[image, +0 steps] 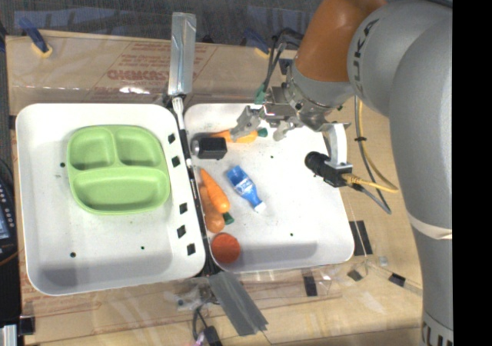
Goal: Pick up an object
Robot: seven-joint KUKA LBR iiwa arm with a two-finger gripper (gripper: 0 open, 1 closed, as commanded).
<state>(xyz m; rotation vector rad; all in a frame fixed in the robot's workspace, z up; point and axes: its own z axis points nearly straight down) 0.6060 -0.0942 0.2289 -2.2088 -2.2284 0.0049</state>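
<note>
At the bottom of the frame, in the right bin (323, 248), a red ball (225, 247) sits against the divider. Just above it lies a carrot (214, 194), with a blue bottle (245, 187) beside it toward the middle. Higher up, a black block (209, 146) rests near the bin's upper left corner. The gripper (265, 123) hangs just right of it with its 2 fingers spread, an orange piece (245, 137) showing beneath them, not clearly pinched. The left bin (46, 260) holds a green tray (118, 168).

The bench (100, 52) is viewed from one fixed camera above, angled downward. Both bins are framed whole: left bin (38, 206), right bin (307, 221). The arm (400, 52) is seen entering from the right, close.
</note>
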